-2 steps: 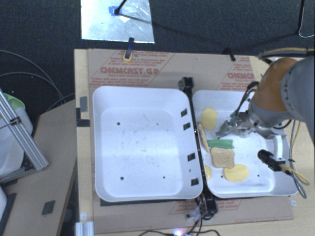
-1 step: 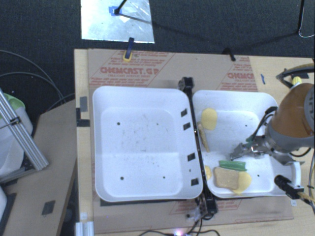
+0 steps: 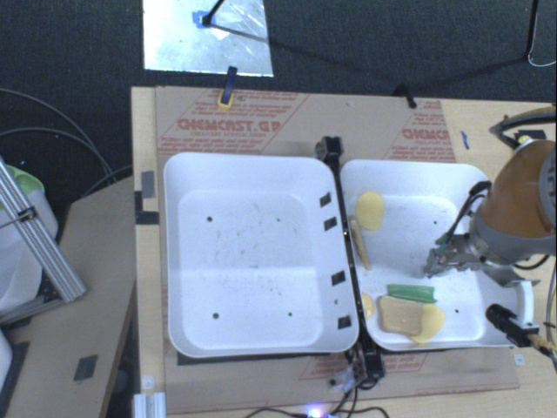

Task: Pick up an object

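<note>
One gripper – just above green strip; apart

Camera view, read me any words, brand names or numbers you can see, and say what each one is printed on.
"CHEMCAST GP", red print on the brown sheet under the bins, behind the left bin.
A second red print of the same look on that sheet behind the right bin, tilted, with only a start like "CHEMC" legible.
Nothing readable on the bins or on the gripper.
</note>
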